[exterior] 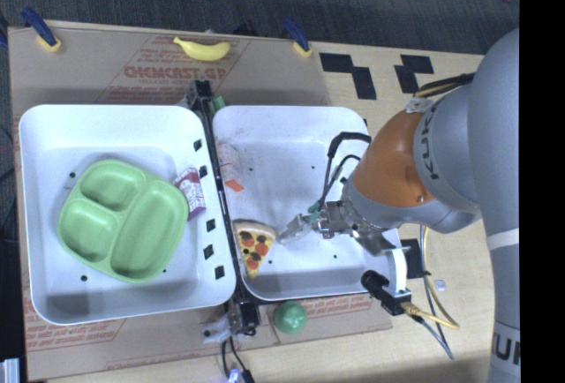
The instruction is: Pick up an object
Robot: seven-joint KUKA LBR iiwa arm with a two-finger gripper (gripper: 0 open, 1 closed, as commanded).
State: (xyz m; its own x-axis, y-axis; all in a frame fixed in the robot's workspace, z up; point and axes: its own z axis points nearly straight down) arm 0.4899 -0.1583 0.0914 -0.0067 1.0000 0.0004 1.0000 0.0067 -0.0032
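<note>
low at the near edge of the bench, a small green ball [289, 316] sits on the cardboard just outside the right bin [291, 121], close to the black clamp hardware between the two bins. just beyond it, inside the right bin's near left corner, lies a toy pizza slice [253, 245] with red dots on its topping, leaning against the bin's left wall. the gripper [300, 228] hangs low over the same bin, just right of the pizza slice, its tip pointing left toward it; whether the jaws are parted or closed cannot be told from this angle, and nothing is visibly held. a small orange scrap [233, 185] rests farther back along the left wall. the left bin [53, 121] holds a green divided plate [122, 218] with three compartments, and a crumpled snack wrapper [191, 190] lies at its right edge. a yellow banana [202, 47] sits on the cardboard at the far side, between two blue clamps [41, 28].
</note>
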